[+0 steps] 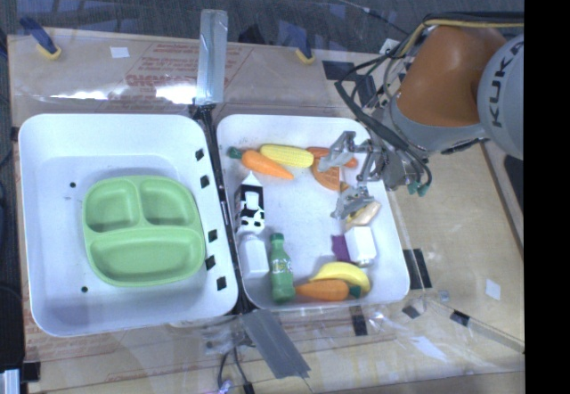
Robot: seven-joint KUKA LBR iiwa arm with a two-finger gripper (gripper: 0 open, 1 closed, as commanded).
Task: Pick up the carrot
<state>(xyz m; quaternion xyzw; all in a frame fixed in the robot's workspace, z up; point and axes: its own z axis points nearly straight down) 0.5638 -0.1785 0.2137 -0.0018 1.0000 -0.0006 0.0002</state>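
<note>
In the left half of the frame sits the left bin (pixel 36 232), holding a green divided plate (pixel 142 230) a little left of its middle. The right bin (pixel 392 245) stands just beside it, the two rims touching near the frame's centre.

Along the right bin's left wall a black-and-white milk carton (pixel 251 208) stands above a green bottle (pixel 280 269), which lies near the lower edge. In the bin's upper left, the carrot (pixel 266 164) lies at a slant, its green end toward the upper left, touching the ear of corn (pixel 286 154) just above and to its right. A second orange carrot (pixel 324 291) lies at the bottom of the bin under a banana (pixel 343 274).

Right of centre, the gripper (pixel 355 176) hangs over the bin's upper right part, well apart from the carrot. Its fingers look spread, with nothing visibly between them, though the clutter beneath makes this hard to judge. The arm (pixel 454 85) enters from the upper right.
</note>
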